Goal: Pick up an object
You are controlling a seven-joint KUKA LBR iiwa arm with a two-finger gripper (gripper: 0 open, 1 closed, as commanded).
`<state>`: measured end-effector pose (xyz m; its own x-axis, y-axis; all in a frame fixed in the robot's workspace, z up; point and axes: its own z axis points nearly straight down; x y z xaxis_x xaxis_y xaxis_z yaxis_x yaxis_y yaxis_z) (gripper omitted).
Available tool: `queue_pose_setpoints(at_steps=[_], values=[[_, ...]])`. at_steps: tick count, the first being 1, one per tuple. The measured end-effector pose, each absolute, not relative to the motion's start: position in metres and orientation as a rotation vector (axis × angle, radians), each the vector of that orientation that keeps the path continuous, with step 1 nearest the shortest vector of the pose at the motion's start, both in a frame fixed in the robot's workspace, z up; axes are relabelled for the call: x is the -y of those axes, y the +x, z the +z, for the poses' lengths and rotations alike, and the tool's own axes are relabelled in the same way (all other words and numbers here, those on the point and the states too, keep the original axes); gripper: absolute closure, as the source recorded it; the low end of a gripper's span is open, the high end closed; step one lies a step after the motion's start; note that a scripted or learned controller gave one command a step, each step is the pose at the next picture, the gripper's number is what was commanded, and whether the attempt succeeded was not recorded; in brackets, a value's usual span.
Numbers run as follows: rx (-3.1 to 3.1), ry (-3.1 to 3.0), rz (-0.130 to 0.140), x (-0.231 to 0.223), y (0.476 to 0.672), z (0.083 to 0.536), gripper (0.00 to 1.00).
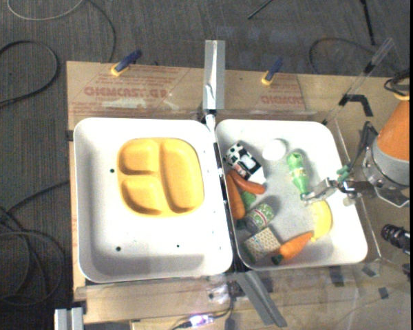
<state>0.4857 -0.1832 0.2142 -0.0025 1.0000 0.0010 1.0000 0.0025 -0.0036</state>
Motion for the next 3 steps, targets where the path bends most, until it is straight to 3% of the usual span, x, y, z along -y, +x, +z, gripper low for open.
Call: queue_pose_setpoints(at_steps=[1,2,3], values=[[2.217,-2.222,-0.007,0.208,0.491,0.096,0.0],[2.216,-2.221,-0.004,0.208,0.49,0.104,1.0],[2.222,-2.218,0.004,0.109,0.522,0.217,1.0]])
